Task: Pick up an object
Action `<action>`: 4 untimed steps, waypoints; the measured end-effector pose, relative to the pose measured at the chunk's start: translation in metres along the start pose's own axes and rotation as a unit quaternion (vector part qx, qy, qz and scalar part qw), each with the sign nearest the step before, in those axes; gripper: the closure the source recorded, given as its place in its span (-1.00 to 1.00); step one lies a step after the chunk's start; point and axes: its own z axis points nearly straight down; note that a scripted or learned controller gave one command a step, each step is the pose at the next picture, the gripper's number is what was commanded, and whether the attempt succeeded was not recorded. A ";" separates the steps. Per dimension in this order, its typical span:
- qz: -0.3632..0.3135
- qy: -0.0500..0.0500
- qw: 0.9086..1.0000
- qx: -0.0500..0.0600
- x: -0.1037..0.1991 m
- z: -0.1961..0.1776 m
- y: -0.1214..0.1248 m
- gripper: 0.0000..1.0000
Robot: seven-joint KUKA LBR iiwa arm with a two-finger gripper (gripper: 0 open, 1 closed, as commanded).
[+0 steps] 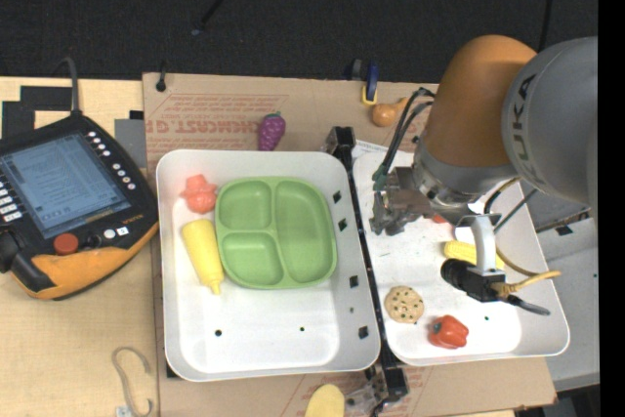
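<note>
My gripper (pixel 387 218) is down in the upper left part of the right bin (pixel 547 337), close to the wall shared with the left bin. The grey arm with its orange band covers the bin's far half. Nothing shows clearly between the gripper's tips. A chocolate-chip cookie (pixel 403 304) lies on the bin floor below the gripper. A red pepper (pixel 448 331) sits near the front edge. A yellow piece (pixel 458 251) peeks out to the right of the gripper, partly hidden by the wrist.
The left bin (pixel 254 337) holds a green divided plate (pixel 275 233), a yellow bottle-like toy (pixel 203 252) and a pink-red toy (pixel 198 193). Purple grapes (pixel 271 130) and an orange toy (pixel 385 112) lie behind the bins, and a yellow toy (pixel 325 400) in front. A teach pendant (pixel 68 200) rests at left.
</note>
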 end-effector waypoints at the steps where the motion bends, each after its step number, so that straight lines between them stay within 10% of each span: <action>1: 0.001 -0.001 1.000 -0.001 0.012 -0.001 0.003 1.00; 4: 0.001 -0.001 1.000 -0.002 0.003 -0.006 0.006 1.00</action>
